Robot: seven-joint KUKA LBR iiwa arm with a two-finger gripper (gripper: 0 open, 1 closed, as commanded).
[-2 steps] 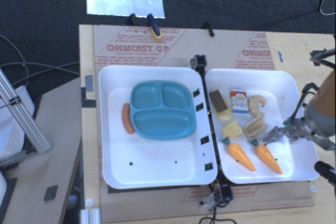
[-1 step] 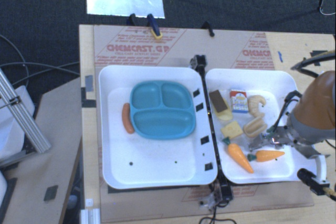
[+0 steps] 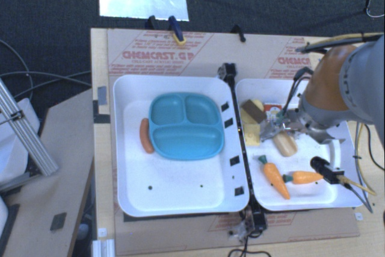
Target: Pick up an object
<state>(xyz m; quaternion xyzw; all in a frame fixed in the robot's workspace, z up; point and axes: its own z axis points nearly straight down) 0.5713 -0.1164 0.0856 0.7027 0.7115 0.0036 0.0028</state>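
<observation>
View-left shallow white plastic bin [image 3: 129,189]: you have a small orange-red sausage [image 3: 145,135] lying lengthwise nr its left wall. It's just beside a teal three-compartment plastic plate [image 3: 185,127], which sits mid-bin toward the far edge.

View-right shallow white plastic bin [image 3: 264,90]: brown rectangular block [image 3: 251,110] and pale yellow wedge [image 3: 251,134] lie along its left wall, touching each other. Gripper [image 3: 274,127] sits low near bin centre, just right of the wedge, w/ a tan roll-shaped piece [image 3: 286,145] close by; contact unclear. You can't tell whether the gripper is spread or closed.

Nr the front edge: slanted orange toy carrot [image 3: 275,180], then level orange toy carrot [image 3: 304,177], just beside it. Grey arm w/ orange band [image 3: 337,84] covers the right wall.
</observation>
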